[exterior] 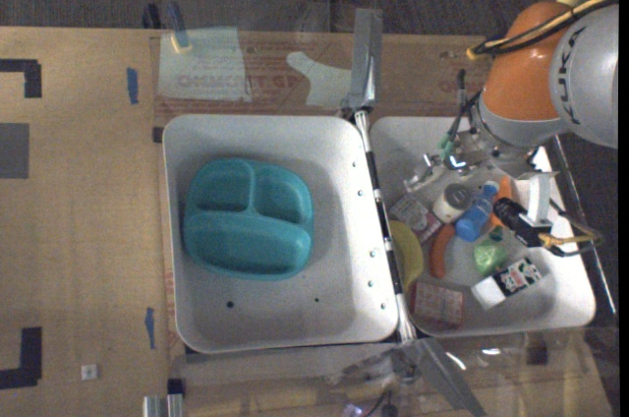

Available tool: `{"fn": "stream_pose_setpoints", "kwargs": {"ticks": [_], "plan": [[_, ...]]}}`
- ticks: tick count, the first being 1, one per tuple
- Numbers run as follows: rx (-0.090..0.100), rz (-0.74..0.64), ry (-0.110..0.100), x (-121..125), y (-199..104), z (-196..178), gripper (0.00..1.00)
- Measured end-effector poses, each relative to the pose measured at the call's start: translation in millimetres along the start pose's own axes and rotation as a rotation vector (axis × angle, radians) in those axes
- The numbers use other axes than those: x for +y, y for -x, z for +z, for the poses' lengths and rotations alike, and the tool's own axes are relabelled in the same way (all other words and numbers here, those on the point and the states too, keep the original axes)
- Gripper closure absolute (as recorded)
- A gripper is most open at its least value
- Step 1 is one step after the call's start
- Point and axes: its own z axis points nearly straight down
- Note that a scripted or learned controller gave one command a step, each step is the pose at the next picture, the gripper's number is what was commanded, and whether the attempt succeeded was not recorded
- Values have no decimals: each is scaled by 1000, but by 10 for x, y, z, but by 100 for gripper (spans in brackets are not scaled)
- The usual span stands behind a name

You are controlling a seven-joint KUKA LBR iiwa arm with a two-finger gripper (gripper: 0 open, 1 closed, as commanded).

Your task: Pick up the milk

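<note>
The bench [79, 208] carried two shallow white bins side by side. The left bin [197, 135] held one item, a teal divided plate [248, 216], lying flat near the bin's middle and well apart from the work area; this kept it out of the arm's path.

The right bin [575, 302] held a crowded cluster of small items. The milk [509, 280], judged to be the small white carton with black cow-like patches, lay on its side toward the near right of that bin, just beside a green item [488, 257]. A blue bottle [476, 218], an orange item [438, 253] and a flat reddish packet [439, 304] lay nearby. A yellow piece [407, 253] rested against the left wall of this bin.

The arm [550, 76] reached in from the right, its orange band above the far part of the right bin. The hand [450, 171] hung low over the far part of the cluster, apart from the milk, which lay nearer. Whether the hand was released or clenched could not be told: its tips merged with the clutter beneath. No item could be made out in its grasp.

As a judgement, the milk lay ungrasped, and the pick would call for a shift toward the near right.
</note>
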Motion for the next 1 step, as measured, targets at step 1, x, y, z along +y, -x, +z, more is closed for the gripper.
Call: {"fn": "stream_pose_setpoints", "kwargs": {"ticks": [1], "plan": [[-1, 6, 5, 2, 34, -112, 100]]}}
